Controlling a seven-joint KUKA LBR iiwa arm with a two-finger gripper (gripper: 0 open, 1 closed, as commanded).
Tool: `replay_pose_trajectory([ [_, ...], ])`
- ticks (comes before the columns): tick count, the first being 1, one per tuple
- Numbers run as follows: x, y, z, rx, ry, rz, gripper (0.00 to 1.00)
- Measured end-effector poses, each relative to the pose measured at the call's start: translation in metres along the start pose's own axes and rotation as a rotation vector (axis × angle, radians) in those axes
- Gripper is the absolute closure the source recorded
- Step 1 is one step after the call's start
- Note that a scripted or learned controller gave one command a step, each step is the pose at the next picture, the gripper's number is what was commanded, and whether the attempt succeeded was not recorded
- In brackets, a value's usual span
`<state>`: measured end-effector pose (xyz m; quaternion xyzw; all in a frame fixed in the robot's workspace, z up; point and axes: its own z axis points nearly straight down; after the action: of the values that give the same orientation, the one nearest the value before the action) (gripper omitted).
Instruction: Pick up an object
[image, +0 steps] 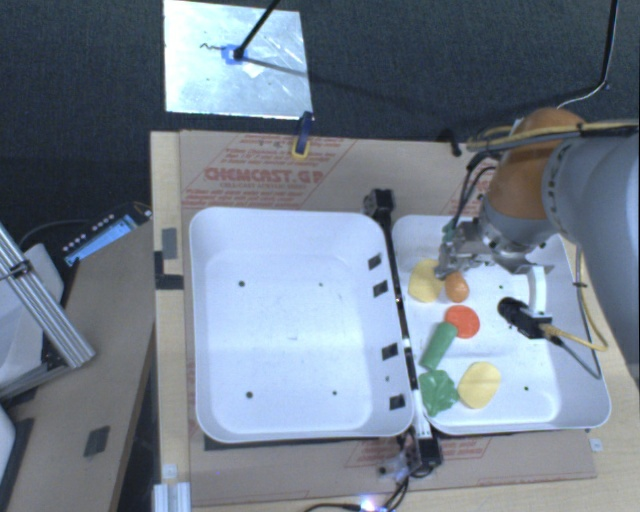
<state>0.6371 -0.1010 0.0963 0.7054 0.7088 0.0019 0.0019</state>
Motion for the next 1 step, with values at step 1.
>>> replay_pose_trajectory([
  [1,0.0169,0.0132,-0.0379,0.0,0.0,-0.001,1.0],
])
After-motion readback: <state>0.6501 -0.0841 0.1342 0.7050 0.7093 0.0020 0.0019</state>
